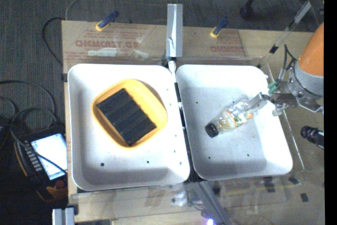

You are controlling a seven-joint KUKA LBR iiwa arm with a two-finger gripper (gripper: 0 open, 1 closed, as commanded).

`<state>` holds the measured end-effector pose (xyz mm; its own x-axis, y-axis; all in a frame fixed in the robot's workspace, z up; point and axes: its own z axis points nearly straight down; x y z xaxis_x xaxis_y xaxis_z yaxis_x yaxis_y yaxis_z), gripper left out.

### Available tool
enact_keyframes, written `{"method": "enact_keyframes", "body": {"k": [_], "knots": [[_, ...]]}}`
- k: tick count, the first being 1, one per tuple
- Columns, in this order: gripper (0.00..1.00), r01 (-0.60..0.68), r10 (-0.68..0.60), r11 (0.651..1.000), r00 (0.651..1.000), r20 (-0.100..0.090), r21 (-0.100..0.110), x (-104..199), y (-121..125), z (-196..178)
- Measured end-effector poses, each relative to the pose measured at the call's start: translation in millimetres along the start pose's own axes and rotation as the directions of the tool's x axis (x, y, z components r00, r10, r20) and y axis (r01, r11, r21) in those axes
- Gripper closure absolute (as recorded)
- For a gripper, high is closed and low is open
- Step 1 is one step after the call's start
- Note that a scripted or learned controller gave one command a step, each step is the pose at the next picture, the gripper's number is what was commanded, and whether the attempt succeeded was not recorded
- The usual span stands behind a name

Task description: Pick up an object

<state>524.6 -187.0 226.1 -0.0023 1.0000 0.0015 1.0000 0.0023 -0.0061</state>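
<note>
A clear plastic bottle (231, 117) with a black cap lies on its side in the right bin (210, 155), cap pointing to the lower left. My gripper (271, 101) is at that bin's right rim, right by the bottle's base end. The arm's orange band shows at the view's right edge. A yellow dish (155, 100) holding a black ridged block (127, 116) sits in the left bin (84, 166).
A metal post (174, 29) stands behind the seam between the bins. Two clamps with blue and yellow handles (107, 20) (219, 26) hold the board at the back. A tablet (47, 153) and cables lie on the floor at the left.
</note>
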Motion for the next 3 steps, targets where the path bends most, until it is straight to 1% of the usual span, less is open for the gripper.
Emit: {"method": "enact_keyframes", "body": {"k": [1,2,3], "knots": [[0.00,-0.051,0.051,0.999,0.999,0.000,-0.002,13,25,95],[0.00,0.063,-0.063,0.998,0.998,0.002,-0.018,-8,1,135],[1.00,0.064,-0.064,0.998,0.998,0.001,-0.023,-8,3,127]]}}
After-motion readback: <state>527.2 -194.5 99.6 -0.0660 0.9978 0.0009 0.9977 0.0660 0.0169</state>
